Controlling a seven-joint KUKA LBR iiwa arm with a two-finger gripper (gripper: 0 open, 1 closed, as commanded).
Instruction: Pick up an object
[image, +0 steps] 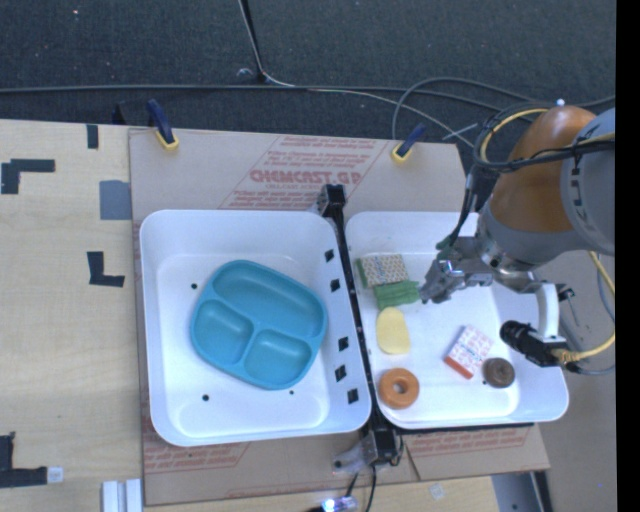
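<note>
Now, nearest you: orange ring (399, 387) and brown disc (498, 373) in right bin (540, 405) | yellow piece (393, 331) mid-bin | tool (437, 284) just beside green block (396, 294); you cannot tell its opening | blue tray (259, 323) in left bin (170, 250).

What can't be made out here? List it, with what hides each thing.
- Gripper, camera view: small and blurred over the right bin; open or shut cannot be told, nor whether it touches the green object.
- Speckled block: too small to identify.
- Red-and-white box: print too small to read.
- Brown round object: too small to identify.
- Arm: cut off by the right edge.
</note>
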